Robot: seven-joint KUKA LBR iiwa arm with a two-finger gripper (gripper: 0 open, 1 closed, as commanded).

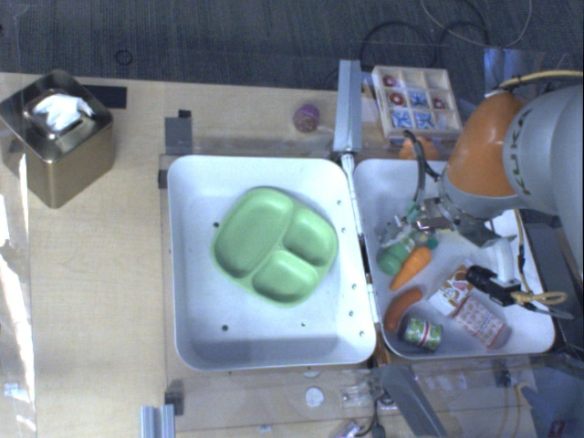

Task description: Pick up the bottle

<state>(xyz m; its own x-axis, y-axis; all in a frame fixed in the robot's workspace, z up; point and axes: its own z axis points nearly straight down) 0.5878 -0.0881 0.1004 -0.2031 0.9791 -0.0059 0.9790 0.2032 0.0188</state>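
Light wooden bench (pixel 82 281) on dark carpet. Left bin (pixel 196 336) holds a green divided plate (pixel 274 245). In the right bin (pixel 538 336), the gripper (pixel 408 229) hangs low over the green bottle (pixel 394 259), which lies beside a carrot (pixel 412 266) (grip state: cannot tell). A can (pixel 422 333) rests near the front wall. A tissue box (pixel 57 140) sits at the bench's far left.

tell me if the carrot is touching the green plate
Apart. The camera view shows the carrot in the right bin and the green plate in the left bin, with the bin walls between them.
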